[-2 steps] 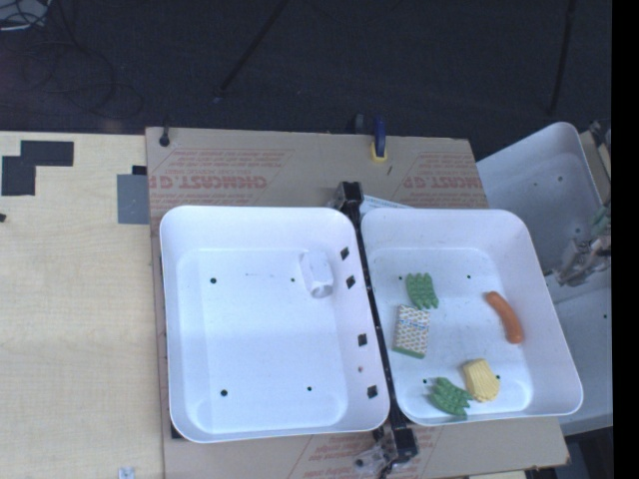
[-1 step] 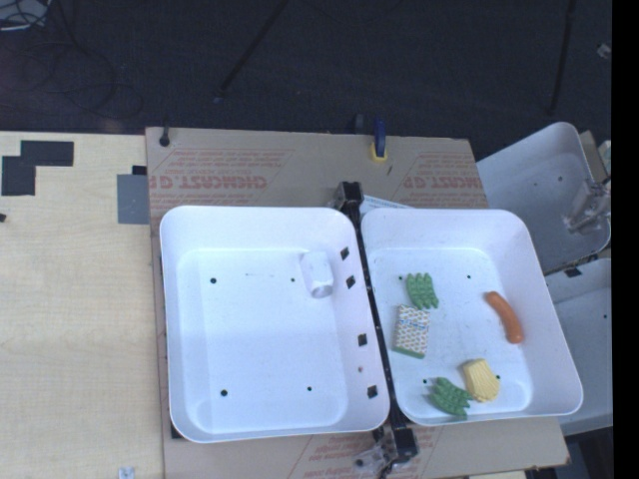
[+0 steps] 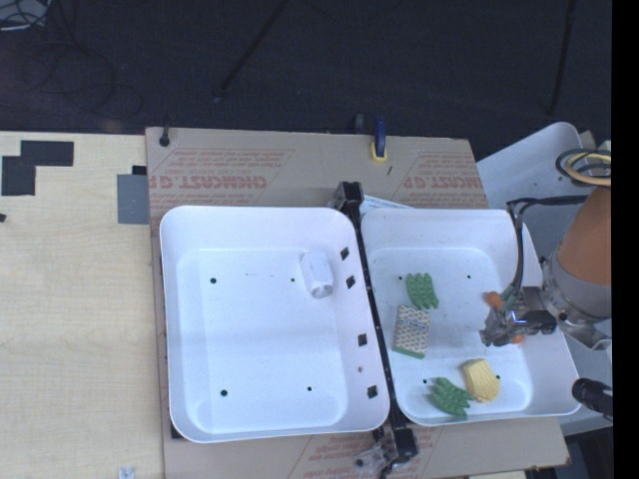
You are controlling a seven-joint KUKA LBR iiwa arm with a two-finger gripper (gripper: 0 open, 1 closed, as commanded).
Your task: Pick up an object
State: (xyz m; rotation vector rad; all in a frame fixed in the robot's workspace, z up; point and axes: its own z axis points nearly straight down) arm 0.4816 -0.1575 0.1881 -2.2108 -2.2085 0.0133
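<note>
The right bin (image 3: 529,230) holds a green ridged piece (image 3: 421,290), a speckled tan block (image 3: 411,329), a yellow piece (image 3: 480,378) and a second green piece (image 3: 448,396). My gripper (image 3: 502,328) reaches in from the right and hangs low over the right side of this bin, to the right of the tan block and above the yellow piece. A small orange bit (image 3: 493,298) shows just at the gripper's upper edge; I cannot tell whether it is a loose object or held. A small white cylinder (image 3: 318,273) lies in the left bin (image 3: 200,257).
The two bins meet at a black-clipped divider (image 3: 367,317). They rest on a cardboard sheet (image 3: 260,168) on the wooden bench (image 3: 70,317). The grey arm with its orange band (image 3: 591,247) fills the right side, with cables (image 3: 519,247) over the right bin's edge.
</note>
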